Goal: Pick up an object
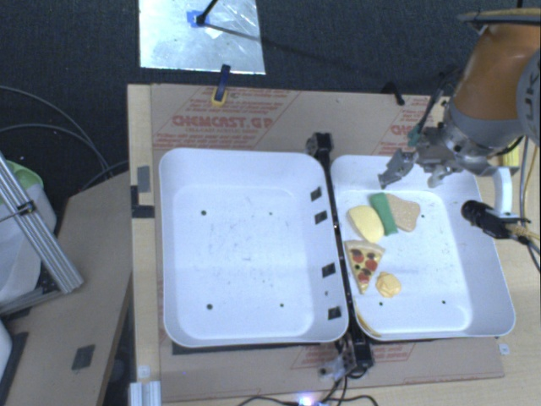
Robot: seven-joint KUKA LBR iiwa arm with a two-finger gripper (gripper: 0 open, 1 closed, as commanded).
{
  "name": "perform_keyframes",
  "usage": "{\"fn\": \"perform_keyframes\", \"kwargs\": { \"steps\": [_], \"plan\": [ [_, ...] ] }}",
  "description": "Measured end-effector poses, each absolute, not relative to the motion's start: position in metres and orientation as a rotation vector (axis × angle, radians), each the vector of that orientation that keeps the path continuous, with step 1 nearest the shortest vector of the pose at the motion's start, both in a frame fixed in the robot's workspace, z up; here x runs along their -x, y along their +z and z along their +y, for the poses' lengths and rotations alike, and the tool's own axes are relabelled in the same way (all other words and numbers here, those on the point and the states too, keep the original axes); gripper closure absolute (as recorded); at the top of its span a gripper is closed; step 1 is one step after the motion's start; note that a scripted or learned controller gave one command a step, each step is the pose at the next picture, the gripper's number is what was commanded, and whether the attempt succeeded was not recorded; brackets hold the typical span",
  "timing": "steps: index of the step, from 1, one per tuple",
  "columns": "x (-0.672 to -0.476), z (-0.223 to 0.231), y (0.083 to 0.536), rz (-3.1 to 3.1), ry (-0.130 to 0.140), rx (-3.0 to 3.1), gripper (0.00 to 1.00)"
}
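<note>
A: Objects sit in the right bin, toward its left wall: a yellow oval piece, a green strip lying over a tan toast-like slab, a pizza-slice toy and a small yellow lump. All matte, flat, play-food shapes.

B: Progress?

A: None lifted, as far as I can judge. The gripper hangs over the bin's far edge, just beyond the green strip, with its fingers spread and nothing between them. Descent, closing and lifting are all left.

B: Surroundings?

A: The left bin is smooth white plastic, faintly scuffed. Both bins rest on a printed cardboard sheet.
</note>
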State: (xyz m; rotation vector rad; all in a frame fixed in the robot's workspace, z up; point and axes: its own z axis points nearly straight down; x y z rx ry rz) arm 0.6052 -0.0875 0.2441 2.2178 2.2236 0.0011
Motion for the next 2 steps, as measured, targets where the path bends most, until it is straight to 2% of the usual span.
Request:
{"fn": "perform_keyframes", "kwargs": {
  "steps": [1, 2],
  "plan": [
    [-0.589, 0.007, 0.183, 2.240, 0.000, -2.212, 0.00],
    [-0.610, -0.063, 0.185, 2.214, 0.001, -2.222, 0.00]
  ]
}}
